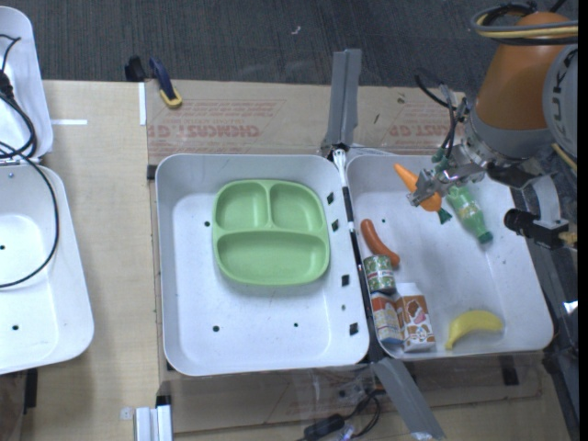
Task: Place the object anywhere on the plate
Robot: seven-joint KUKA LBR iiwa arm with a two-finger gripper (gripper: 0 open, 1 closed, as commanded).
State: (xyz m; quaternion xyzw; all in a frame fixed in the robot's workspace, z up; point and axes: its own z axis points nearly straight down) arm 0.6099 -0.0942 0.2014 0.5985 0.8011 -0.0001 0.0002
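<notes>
- My gripper (439, 184) hung over the right bin's (514, 338) far edge; how wide it stood I could not tell.
- The carrot (411, 180) lay beside it.
- The green plate (270, 231) sat mid left bin (184, 338).

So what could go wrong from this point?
1. The gripper sits among the carrot and green bottle, so it may nudge or take the wrong one.
2. The plate lies in the other bin, across the divider; a loose grasp could drop there.
</notes>
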